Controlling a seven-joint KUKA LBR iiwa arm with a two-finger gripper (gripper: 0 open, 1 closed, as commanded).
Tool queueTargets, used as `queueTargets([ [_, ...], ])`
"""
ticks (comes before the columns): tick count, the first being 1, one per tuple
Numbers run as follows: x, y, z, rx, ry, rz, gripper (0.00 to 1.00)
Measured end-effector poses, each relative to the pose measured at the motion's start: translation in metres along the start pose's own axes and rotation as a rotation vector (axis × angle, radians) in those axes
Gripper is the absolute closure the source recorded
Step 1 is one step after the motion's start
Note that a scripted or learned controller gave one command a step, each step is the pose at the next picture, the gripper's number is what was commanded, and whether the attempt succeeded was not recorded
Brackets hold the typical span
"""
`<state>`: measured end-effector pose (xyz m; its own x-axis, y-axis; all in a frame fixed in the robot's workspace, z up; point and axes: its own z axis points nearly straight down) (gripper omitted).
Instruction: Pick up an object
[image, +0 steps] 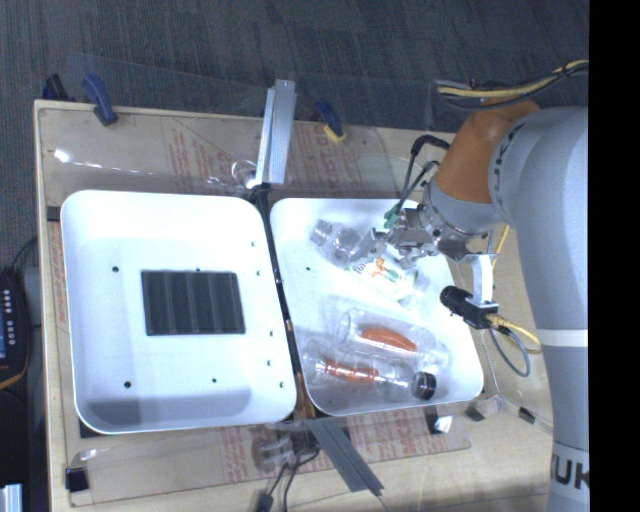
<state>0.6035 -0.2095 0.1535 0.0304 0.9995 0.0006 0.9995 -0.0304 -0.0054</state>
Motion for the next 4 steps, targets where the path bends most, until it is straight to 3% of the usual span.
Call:
queueTargets([
  [1,0.010,0.055,0.061,-0.004,-0.001,-0.199,0.00],
  [2,0.003,0.026,0.060,-0.007,0.000,-0.221,0.00],
  [3,0.041,0.033,0.062,0.000,0.000,-0.451,0.00],
  [4,0.041,0.035,0.049,-0.005,-0.004,-0.456,1.00],
])
